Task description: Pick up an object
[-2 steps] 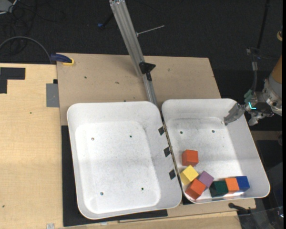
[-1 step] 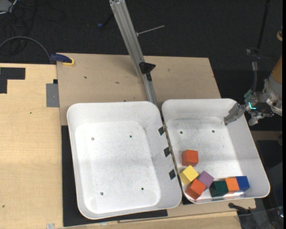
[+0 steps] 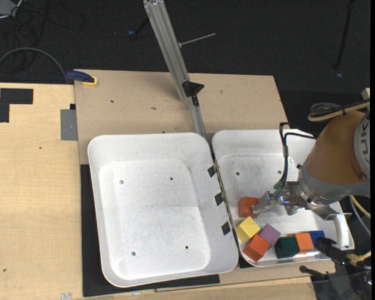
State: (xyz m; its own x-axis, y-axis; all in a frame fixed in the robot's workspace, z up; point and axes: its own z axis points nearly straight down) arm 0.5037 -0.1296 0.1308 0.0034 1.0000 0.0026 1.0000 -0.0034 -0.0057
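Camera view | hand (image 3: 267,204) in right bin | orange block (image 3: 247,205) just left

Grey-and-orange arm (image 3: 340,158) cut off at right edge; upper links out of frame. End effector (image 3: 276,200) small and blurred; finger state not resolvable. Right shallow white bin (image 3: 250,152): far right wall and near right corner hidden under arm. Small blue block (image 3: 317,235) partly covered by dark hardware. Light wooden surface (image 3: 25,186) cropped at left and bottom edges.
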